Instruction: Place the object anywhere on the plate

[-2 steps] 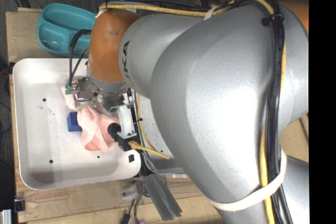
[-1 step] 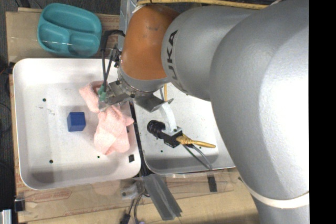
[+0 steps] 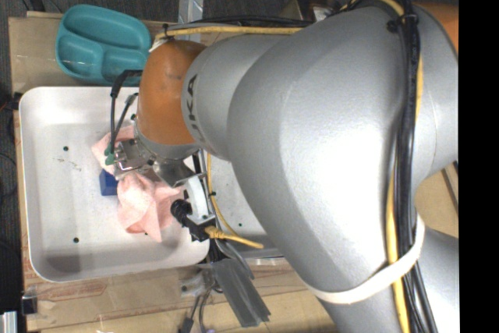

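I see the arm [image 3: 312,129] covering most of the view, its wrist low over the left bin [image 3: 47,191]. I cannot tell how the jaws stand, because the wrist hides them. A pink cloth [image 3: 144,203] lies crumpled just under the wrist, toward seven o'clock from it, with a small blue block [image 3: 107,184] touching its nine o'clock edge. Which one is the object, I cannot say. A teal plate [image 3: 101,43] rests at twelve o'clock, beyond the bin rim.
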Robot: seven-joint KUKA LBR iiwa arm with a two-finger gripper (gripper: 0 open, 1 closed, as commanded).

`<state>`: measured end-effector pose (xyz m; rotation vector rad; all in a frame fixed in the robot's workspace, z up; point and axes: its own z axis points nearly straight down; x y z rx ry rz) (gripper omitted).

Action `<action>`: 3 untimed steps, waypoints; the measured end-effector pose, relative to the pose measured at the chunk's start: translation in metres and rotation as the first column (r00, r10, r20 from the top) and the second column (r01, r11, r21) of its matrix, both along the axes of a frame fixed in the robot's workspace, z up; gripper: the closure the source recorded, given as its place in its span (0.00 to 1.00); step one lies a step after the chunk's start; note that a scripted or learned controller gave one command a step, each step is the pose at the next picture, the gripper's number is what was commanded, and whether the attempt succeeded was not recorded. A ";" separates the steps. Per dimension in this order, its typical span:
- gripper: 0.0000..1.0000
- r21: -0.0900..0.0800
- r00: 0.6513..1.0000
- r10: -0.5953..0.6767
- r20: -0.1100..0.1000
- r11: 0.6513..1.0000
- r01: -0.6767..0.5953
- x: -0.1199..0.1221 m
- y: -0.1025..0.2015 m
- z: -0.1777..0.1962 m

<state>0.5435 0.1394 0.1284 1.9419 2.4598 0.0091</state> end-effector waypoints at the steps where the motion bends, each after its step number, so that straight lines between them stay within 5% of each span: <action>1: 1.00 0.000 1.000 -0.007 -0.012 1.000 0.007 -0.034 -0.051 0.063; 2: 1.00 -0.001 0.999 -0.046 -0.014 0.999 0.046 0.003 0.010 0.057; 3: 1.00 0.005 0.943 -0.334 -0.008 0.943 0.334 -0.046 0.060 -0.034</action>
